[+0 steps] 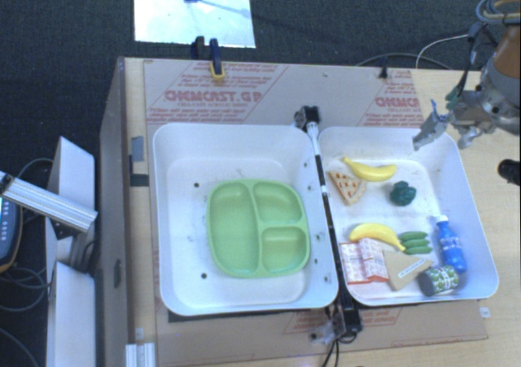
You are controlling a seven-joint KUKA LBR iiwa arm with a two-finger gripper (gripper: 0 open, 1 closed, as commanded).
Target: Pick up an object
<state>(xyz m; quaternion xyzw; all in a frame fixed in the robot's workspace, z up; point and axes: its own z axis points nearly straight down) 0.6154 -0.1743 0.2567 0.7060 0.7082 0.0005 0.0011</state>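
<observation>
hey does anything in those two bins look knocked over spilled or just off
Nothing looks spilled or broken. The blue bottle and the can lie on their sides in the right bin, among loosely scattered toy food. The green tray sits slightly askew in the left bin.

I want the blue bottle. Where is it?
The blue bottle lies in the right bin, near its right wall, just above the green can and right of the green pea pods.

Fixed overhead camera, slanted down on bins (244,141)
</observation>
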